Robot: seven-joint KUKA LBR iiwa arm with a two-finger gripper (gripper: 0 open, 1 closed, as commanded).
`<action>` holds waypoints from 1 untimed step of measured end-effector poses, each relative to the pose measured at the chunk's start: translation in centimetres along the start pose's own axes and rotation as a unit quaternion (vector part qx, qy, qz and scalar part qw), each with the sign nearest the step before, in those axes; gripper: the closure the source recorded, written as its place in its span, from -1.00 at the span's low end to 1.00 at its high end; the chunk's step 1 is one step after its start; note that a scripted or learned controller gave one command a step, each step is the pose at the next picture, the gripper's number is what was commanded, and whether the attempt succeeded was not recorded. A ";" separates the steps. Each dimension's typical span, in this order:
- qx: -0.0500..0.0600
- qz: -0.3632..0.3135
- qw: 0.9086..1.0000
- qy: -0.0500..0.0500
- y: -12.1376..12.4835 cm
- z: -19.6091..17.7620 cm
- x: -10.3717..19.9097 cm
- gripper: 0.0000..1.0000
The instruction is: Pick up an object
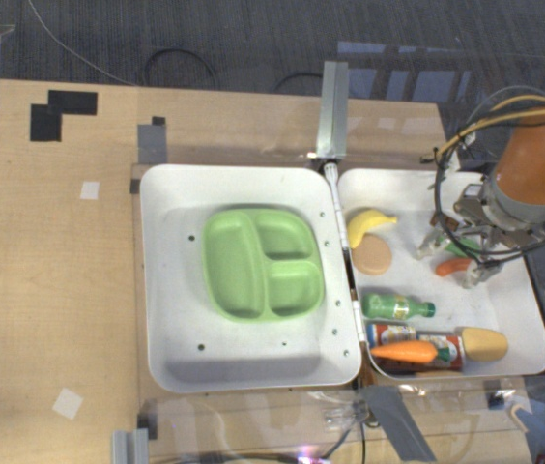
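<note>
A small red-orange object [451, 268] was seen beneath the gripper [463, 249], perhaps touched; its grasp could not be told.

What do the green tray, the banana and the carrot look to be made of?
Green tray: probably moulded plastic, matte, one even colour, rounded compartments. Banana: likely a plastic toy, smooth and uniformly yellow with no marks. Carrot: probably plastic too, even orange with a faint sheen. None can be confirmed from this view.

bench [50, 288]: matt pale wood | bins [171, 356]: smooth white plastic | divided plate [258, 264]: matt green plastic
</note>
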State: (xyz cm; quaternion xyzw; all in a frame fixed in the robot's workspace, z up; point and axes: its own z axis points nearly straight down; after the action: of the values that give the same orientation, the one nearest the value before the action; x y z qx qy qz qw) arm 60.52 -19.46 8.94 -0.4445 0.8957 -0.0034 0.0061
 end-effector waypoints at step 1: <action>0.001 -0.113 0.994 -0.001 2.4 -0.1 0.0 -1.00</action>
State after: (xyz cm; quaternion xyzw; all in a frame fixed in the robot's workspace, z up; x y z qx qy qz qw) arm 58.63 -17.98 9.00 -0.5425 0.8400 -0.0043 0.0064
